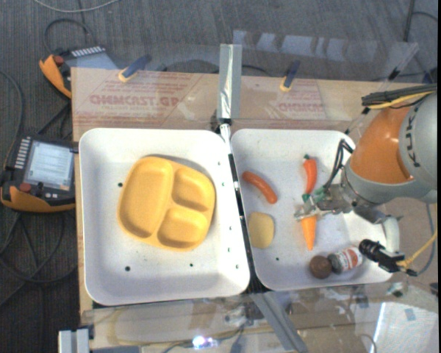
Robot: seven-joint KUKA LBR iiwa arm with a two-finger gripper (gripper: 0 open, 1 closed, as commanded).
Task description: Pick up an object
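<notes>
**Gripper low over the carrots in the right bin**

Taking the right bin [279, 267] as my landmark: the arm comes in over its far-right wall, and the gripper [316, 206] sits low in the bin's right-middle part. From where I stand its tip is a small tangle of metal and green parts, and I cannot tell how it is set, nor whether anything is caught in it.

Two toy carrots lie almost under it. The upper carrot [309, 173] lies toward the bin's back wall, just behind the gripper, its long axis running roughly front to back. The lower carrot [309, 232] lies just in front of the gripper, toward the bin's near wall, pointing the same way, its top end touching or nearly touching the tip. I judge the lower carrot to be the likelier target, since it starts right at the tip.

Elsewhere in the bin: a red sausage [259, 187] left of centre, lying on a diagonal; a pale potato-like piece [262, 229] near the left wall; a small brown round thing [321, 266] and a small bottle [345, 259] side by side at the front-right corner. Beside the right bin's left wall stands the left bin [103, 271], holding a yellow divided tray [167, 201].

For a clean grasp the closing direction should cross the carrot's axis, left to right.
</notes>
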